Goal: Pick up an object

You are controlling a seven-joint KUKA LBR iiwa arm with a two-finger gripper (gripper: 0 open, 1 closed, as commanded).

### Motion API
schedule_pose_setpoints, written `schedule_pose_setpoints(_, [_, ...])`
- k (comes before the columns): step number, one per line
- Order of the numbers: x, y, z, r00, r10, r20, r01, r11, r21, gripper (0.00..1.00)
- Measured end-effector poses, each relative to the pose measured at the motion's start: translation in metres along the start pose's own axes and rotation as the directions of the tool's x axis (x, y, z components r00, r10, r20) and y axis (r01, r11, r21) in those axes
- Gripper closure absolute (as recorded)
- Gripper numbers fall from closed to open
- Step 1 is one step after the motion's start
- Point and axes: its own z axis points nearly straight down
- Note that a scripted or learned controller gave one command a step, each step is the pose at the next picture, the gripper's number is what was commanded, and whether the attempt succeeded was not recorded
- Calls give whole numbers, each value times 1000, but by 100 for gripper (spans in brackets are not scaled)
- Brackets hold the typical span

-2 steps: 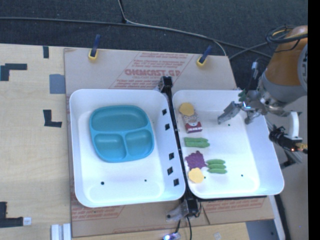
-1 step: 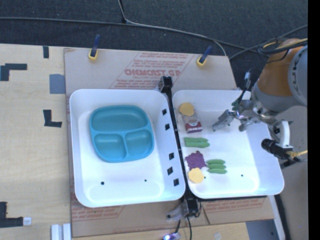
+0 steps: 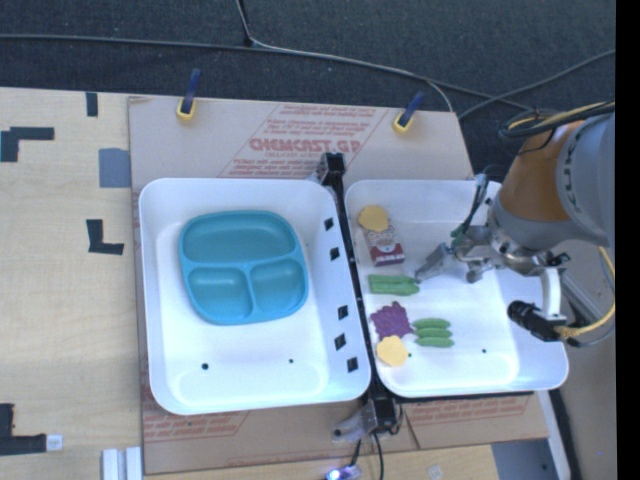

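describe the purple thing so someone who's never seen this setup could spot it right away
Look in the right-hand white bin, the one the arm reaches into. Near its left wall, toward the front, lies a small bumpy purple toy, like a grape bunch. A yellow piece sits just in front and green pods to its right; it is the one purple item.

A flat brown cardboard sheet lies under two shallow white bins. Red print runs at a slant across its far part. The largest line reads "CHEMCAST GP". Smaller red lines above and below it are too blurred to read. A small red-and-white packet in the right-hand bin bears markings too small to read.
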Motion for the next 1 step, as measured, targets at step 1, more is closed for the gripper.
schedule_pose_setpoints(1, [0, 1, 12, 1000, -1, 2, 1, 1000, -8, 0])
